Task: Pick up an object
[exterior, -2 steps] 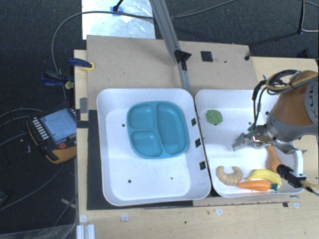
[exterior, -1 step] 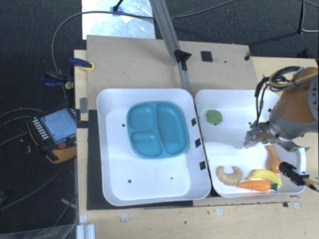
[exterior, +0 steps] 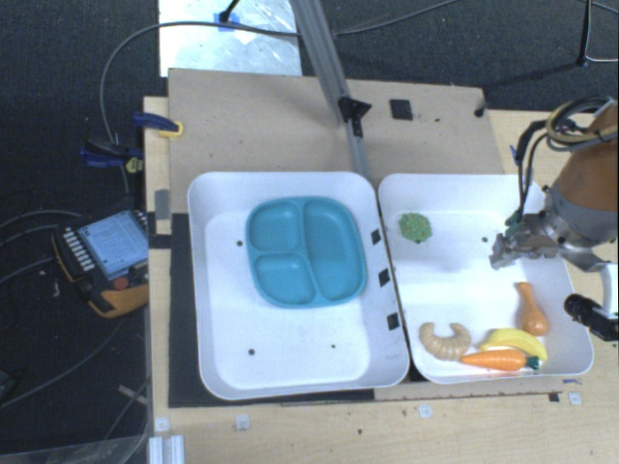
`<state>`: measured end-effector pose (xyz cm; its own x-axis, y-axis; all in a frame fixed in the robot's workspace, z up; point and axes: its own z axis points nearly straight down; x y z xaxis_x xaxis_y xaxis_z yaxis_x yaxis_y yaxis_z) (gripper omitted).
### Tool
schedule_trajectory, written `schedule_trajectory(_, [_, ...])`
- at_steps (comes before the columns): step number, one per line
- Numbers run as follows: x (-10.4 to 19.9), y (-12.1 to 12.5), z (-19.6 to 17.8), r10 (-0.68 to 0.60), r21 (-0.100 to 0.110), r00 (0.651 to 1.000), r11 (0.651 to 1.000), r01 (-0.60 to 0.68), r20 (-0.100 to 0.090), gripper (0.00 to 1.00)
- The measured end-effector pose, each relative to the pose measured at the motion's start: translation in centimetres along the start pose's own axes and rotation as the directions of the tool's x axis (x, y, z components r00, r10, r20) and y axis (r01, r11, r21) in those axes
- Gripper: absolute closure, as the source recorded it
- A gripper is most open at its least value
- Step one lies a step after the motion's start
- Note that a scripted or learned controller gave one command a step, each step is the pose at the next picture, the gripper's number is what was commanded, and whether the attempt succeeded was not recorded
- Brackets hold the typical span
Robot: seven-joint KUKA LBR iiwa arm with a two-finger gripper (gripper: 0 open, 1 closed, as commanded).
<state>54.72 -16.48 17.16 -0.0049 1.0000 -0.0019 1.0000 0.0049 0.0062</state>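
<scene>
Claw (exterior: 505, 251) above right bin (exterior: 455, 211), drumstick (exterior: 531, 308) and banana (exterior: 517, 341) nearby

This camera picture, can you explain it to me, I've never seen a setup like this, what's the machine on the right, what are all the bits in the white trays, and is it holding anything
You are looking down at a slant from one fixed camera above a bench. The machine on the right is a robot arm, grey with an orange band, reaching in from that side. Its grasping end, the gripper, hangs over the right bin; nothing can be seen between its fingers, and the picture is too coarse to tell whether they are open.

Two shallow white bins sit side by side. The left bin holds a blue divided plate. The right bin holds toy food: a green broccoli piece near the back, and toward the front a croissant, a carrot, a banana and a tan drumstick. The job is to pick up one object.
</scene>
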Motion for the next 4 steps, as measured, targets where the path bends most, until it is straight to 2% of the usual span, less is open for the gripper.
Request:
schedule_trajectory(1, [-0.4, -0.1, -4.4, 0.0, 0.001, 1.0, 1.0, 0.0, 0.0, 1.0])
schedule_trajectory(2, [-0.4, 0.1, -6.6, -0.001, 0.002, 1.0, 1.0, 0.001, -0.001, 1.0])
schedule_trajectory(4, [10.9, 0.7, -7.7, -0.007, 0.003, 1.0, 1.0, 0.007, -0.004, 1.0])
